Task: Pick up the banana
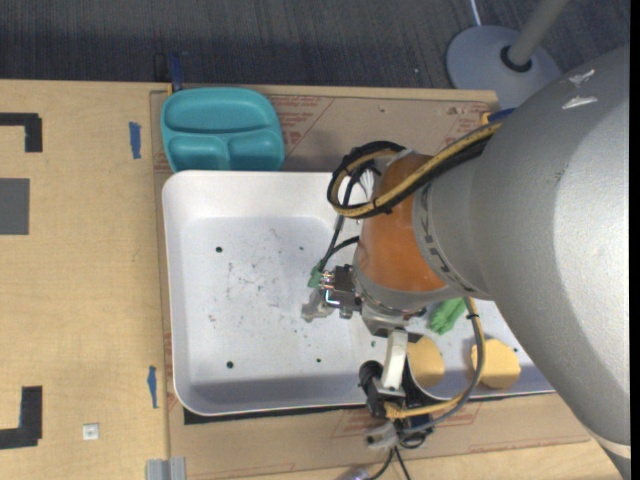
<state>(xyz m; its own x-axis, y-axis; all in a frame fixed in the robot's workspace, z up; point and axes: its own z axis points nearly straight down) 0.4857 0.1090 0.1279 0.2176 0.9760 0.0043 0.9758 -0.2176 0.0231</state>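
No text, number or brand can be made out. The tan cardboard sheet [420, 108] under the bins carries faint reddish printing along its far edge, too blurred to read. The light wooden bench top [70, 268] bears black angular marks [25, 130] and strips of blue tape [135, 140], without lettering.

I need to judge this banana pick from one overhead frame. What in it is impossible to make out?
- Gripper: under the arm's orange band, so its state cannot be told.
- Banana: two yellow pieces show beside the wrist; the arm covers whatever joins them.
- Green item: mostly covered by the arm, too little showing to name.
- Right bin: largely behind the grey arm.
- Teal tray: in full view.
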